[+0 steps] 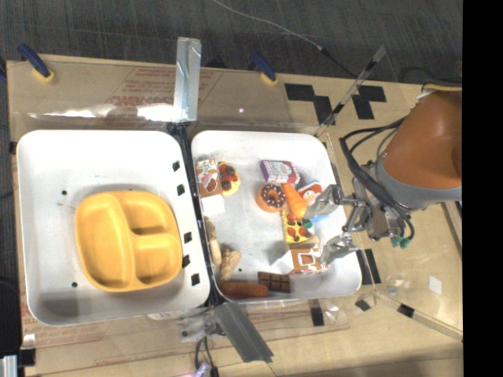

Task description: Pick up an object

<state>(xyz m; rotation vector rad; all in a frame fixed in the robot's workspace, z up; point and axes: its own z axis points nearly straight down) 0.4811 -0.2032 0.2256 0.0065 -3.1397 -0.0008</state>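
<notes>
Nearest me, a dark brown chocolate-bar toy [274, 281] lies below-left of my gripper [330, 225], whose fingers are spread wide, holding nothing. Between them, just left, sits a small orange-and-yellow plastic food block [298, 231]: light, rigid, probably slick; I'd pinch its flat sides.

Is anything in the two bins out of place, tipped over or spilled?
Nothing looks spilled or damaged. The yellow divided tray lies flat in the left bin. The toy foods sit loosely scattered in the right bin, several crowded against its lower edge, such as the chocolate bar. The gripper is above the bin's right side.
</notes>
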